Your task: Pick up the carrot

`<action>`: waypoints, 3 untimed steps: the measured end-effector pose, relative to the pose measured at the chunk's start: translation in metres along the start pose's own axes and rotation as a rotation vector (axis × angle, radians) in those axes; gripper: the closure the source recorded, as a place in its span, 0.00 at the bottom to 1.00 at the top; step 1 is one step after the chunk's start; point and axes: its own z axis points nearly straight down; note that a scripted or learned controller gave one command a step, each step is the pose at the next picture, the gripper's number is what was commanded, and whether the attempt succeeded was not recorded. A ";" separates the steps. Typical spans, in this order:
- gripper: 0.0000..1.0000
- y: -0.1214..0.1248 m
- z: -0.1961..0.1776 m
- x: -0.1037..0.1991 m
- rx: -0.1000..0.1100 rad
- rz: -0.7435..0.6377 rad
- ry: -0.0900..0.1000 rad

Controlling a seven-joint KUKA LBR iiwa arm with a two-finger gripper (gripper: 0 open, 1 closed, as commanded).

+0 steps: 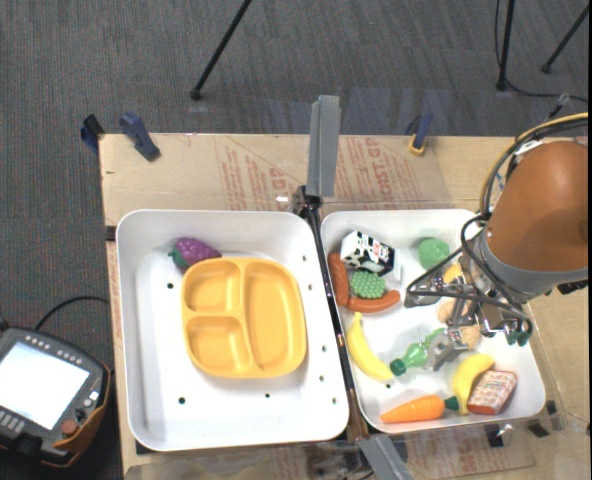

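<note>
The carrot (413, 409) lies at the right bin's (428, 218) front edge, beside a banana (368, 350). The gripper (454, 343) hovers above a green bottle (416, 356); its grip state can't be told.

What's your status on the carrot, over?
Claw above right bin's middle. Carrot flat at near edge, untouched. Banana and boxed snack crowd its right end.
</note>
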 end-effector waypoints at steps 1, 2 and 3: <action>0.00 -0.023 0.018 -0.051 0.000 -0.005 0.000; 0.00 0.021 0.119 -0.038 -0.001 0.161 0.008; 0.00 0.017 0.114 -0.069 0.001 0.346 -0.003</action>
